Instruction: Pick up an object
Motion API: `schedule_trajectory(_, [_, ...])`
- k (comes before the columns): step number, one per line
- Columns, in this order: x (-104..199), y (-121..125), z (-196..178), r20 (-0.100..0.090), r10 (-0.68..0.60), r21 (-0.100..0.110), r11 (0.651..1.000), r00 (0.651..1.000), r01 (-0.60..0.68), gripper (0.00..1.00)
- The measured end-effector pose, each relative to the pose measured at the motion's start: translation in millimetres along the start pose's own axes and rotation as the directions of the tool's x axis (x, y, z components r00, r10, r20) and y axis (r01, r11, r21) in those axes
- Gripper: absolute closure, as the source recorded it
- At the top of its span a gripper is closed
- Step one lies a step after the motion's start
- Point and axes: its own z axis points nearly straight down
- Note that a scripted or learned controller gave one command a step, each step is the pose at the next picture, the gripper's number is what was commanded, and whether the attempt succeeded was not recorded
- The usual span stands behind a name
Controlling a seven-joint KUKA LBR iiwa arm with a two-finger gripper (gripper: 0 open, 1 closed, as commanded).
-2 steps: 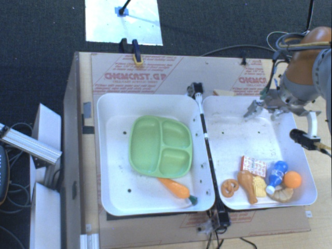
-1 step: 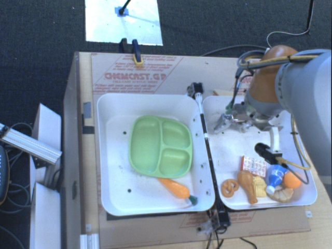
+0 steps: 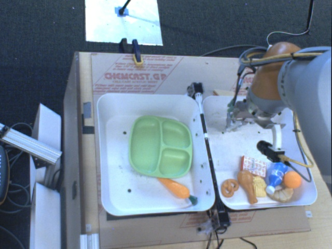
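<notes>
Toy foods (image 3: 262, 182) lie untouched in the right bin's (image 3: 228, 154) near corner; the pincer (image 3: 234, 119) hovers over bare floor, its grip impossible to tell. Nothing lifted yet.

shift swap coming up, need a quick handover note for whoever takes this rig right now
Pincer: over the upper left of the right bin, nothing seen in it.
Right bin, near corner: pretzel, drumstick, red-and-white packet, blue item, orange ball.
Left bin: green divided plate, carrot.
Done: no pick yet.
Left: grasp and lift one object.
</notes>
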Motion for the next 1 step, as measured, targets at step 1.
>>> schedule_trajectory(1, [-29.3,-30.4,-30.0,0.001,0.006,0.002,1.0,1.0,-0.006,1.0])
